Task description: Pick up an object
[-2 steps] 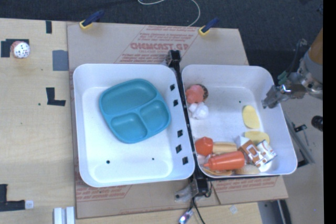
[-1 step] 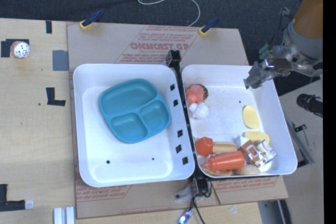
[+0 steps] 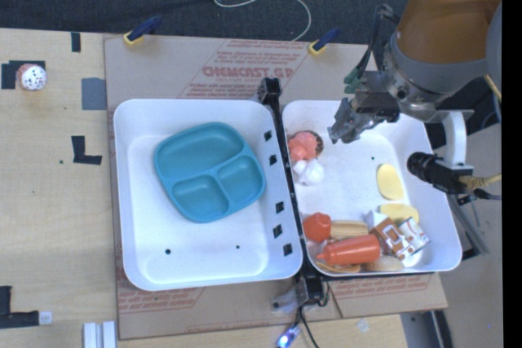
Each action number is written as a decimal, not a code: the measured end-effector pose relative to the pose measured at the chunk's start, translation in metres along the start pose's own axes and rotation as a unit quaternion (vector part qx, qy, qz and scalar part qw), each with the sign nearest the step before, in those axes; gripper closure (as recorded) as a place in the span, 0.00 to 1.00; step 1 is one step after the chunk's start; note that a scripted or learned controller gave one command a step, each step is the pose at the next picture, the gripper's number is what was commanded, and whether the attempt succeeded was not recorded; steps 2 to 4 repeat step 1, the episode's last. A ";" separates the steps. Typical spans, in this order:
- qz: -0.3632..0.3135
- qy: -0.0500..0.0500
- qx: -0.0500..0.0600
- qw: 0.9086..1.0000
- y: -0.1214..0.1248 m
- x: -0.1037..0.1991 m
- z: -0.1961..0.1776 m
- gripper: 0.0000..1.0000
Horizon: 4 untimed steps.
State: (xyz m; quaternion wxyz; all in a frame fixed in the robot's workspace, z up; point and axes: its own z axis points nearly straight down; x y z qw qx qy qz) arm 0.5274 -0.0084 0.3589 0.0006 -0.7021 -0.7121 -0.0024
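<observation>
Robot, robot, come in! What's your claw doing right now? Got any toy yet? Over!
Gripper hanging above the right bin, nothing seen in it. Pink toy lies nearest, by the divider. Blue plate sits in the left bin. Nothing blocking.

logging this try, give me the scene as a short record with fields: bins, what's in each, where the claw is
left bin: holds a blue divided plate
right bin: pink toy and white piece by the divider; two yellow pieces; red and orange toy food with a small carton at the near edge
claw: above the right bin's far end, right of the pink toy, nothing seen between its fingers
off the bins: small spotted ball at far left of bench
</observation>
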 end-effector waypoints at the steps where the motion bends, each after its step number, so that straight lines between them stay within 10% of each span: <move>1: 0.005 -0.002 0.000 1.000 -0.044 0.017 -0.048 1.00; 4: 0.005 -0.002 0.000 1.000 -0.044 0.017 -0.048 1.00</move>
